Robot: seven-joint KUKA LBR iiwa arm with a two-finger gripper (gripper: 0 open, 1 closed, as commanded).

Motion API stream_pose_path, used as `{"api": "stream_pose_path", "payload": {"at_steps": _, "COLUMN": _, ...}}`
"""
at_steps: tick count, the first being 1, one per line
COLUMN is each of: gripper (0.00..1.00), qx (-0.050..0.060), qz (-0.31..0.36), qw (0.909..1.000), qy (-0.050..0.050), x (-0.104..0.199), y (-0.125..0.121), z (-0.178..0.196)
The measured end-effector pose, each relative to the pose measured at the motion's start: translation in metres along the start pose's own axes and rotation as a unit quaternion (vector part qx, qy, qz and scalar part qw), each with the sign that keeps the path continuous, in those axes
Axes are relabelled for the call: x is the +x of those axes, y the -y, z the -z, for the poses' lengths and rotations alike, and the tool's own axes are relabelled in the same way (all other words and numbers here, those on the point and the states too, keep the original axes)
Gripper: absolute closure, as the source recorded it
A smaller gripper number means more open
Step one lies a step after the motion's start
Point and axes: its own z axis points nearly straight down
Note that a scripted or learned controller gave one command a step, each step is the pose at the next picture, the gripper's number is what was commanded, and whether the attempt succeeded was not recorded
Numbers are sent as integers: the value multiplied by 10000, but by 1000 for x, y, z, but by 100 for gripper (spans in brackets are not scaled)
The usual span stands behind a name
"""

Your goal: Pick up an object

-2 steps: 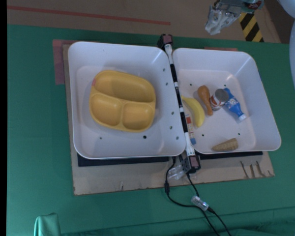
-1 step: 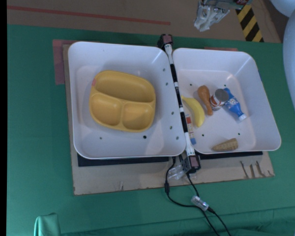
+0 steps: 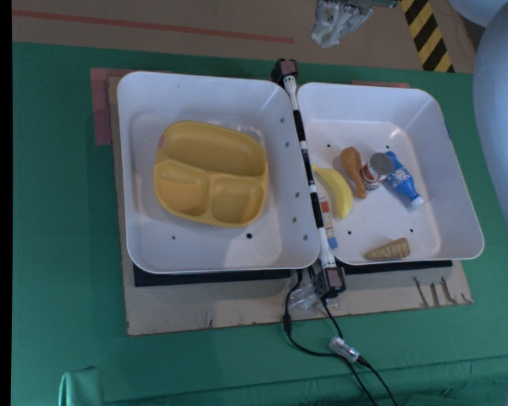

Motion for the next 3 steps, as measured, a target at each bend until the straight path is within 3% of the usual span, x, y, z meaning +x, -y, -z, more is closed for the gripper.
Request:
{"api": "stream_pose_path", "payload": {"at_steps": 1, "gripper": 100, "qx": 23, "qz": -7, "qw": 10000, "qy": 8, "x": -14, "y": 0, "z": -90}}
{"api": "stream_pose_path", "payload": {"at_steps": 2, "gripper": 100, "qx": -48, "qz": -30, "qw": 10000, "qy": 7, "x": -15, "y": -2, "z": -70}}
{"api": "stream_pose_path", "payload": {"at_steps": 3, "gripper": 100, "qx": -5, "qz": 17, "qw": 10000, "qy": -26, "x": 38, "y": 0, "z": -23}}
